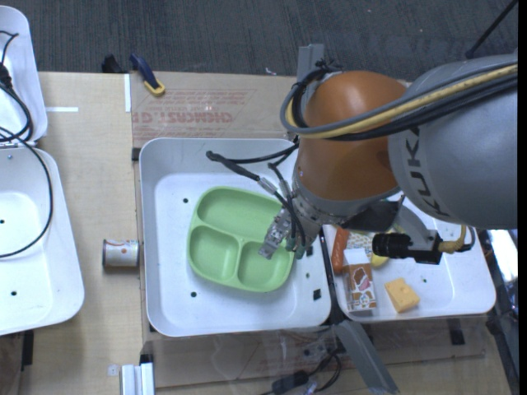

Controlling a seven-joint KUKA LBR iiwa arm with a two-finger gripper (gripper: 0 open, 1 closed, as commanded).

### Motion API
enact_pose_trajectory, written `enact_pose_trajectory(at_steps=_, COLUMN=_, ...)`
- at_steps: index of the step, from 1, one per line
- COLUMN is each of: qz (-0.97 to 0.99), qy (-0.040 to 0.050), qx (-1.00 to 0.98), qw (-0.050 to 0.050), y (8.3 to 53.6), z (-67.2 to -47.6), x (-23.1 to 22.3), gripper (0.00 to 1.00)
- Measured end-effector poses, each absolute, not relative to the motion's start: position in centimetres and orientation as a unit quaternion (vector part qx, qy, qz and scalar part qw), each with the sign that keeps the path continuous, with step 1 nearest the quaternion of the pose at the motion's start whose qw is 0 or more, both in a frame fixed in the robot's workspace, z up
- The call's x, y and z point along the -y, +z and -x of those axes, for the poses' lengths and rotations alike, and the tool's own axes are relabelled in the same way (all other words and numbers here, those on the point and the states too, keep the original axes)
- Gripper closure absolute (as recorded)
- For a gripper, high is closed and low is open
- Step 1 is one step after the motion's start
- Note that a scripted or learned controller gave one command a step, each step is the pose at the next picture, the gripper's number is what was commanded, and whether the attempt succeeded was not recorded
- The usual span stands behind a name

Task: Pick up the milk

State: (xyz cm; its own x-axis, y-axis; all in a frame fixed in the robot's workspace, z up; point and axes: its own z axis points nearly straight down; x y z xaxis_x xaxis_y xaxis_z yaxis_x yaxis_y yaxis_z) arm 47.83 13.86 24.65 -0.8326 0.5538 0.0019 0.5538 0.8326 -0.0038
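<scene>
Overhead view of the counter (99, 212) with two white bins. The arm (387, 138) reaches in from the right; its gripper (280, 239) hangs over the right edge of the green divided plate (235, 241) in the left bin (165, 286) — whether the jaws are open or closed cannot be told. The milk carton (360, 286) lies in the right bin (461, 295), near side, beside a yellow block (402, 295) — apart from the gripper. A small can (121, 253) rests on the counter left of the bins.
</scene>
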Motion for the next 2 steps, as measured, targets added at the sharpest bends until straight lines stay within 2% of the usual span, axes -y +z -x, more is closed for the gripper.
enact_pose_trajectory(at_steps=1, qz=0.458, qy=0.0024, qx=0.889, qw=0.001, y=24.4, z=-47.8, x=-15.8, gripper=1.0)
enact_pose_trajectory(at_steps=2, qz=0.54, qy=0.0029, qx=0.841, qw=0.001, y=23.8, z=-47.8, x=-18.8, gripper=1.0)
